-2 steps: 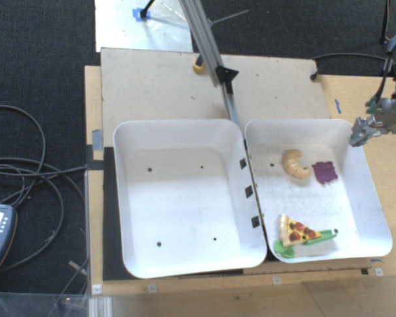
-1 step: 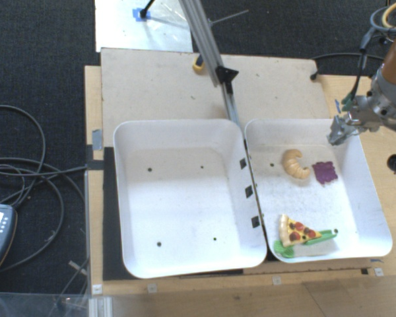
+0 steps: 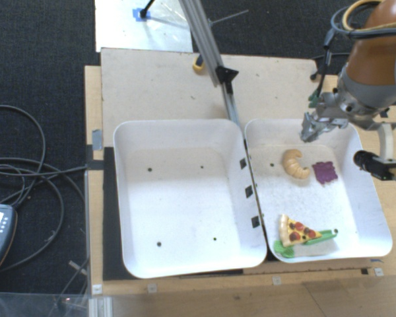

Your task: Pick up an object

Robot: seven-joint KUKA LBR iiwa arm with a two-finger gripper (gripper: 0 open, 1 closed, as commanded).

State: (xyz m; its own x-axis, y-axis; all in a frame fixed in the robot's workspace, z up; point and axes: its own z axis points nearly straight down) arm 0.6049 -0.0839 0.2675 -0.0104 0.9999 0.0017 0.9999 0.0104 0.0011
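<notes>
A croissant [image 3: 296, 163] lies in the right bin [image 3: 369, 203], toward its back, with a purple piece [image 3: 325, 172] just beside it on the right. A pizza slice [image 3: 296, 230] and a green strip [image 3: 311, 240] sit together at the bin's front edge. The left bin [image 3: 178, 197] stands alongside, both on a pale wooden bench [image 3: 158, 84] over dark carpet [image 3: 33, 58], cables [image 3: 26, 177] trailing on the left. The gripper [image 3: 310, 132] hangs over the back of the right bin, just behind the croissant and apart from it; how its tips stand I cannot tell.
</notes>
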